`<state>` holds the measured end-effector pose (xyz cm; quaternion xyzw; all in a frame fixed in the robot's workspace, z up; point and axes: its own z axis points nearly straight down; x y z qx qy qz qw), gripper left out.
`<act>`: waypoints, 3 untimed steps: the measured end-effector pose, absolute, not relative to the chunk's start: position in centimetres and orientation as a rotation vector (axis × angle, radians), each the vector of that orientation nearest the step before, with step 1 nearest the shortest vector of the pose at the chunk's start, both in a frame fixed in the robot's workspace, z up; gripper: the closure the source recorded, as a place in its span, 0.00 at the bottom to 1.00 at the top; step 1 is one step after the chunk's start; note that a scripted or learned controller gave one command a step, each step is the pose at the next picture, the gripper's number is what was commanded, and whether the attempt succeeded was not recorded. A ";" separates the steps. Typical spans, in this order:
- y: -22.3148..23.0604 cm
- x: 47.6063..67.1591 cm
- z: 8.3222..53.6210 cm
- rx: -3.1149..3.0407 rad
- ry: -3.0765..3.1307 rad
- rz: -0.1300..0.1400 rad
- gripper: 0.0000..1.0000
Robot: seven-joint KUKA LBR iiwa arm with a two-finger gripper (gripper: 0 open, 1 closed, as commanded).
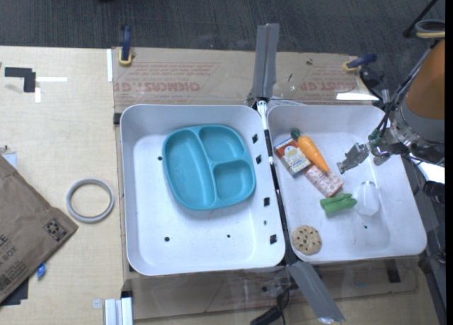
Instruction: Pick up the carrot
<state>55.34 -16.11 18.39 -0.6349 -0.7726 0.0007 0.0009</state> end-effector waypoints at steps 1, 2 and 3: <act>-13.1 61.8 9.7 -1.761 -2.611 -0.005 0.00; -13.2 61.8 10.6 -1.763 -2.607 -0.007 1.00; -5.7 63.4 19.1 -2.242 -2.201 0.003 1.00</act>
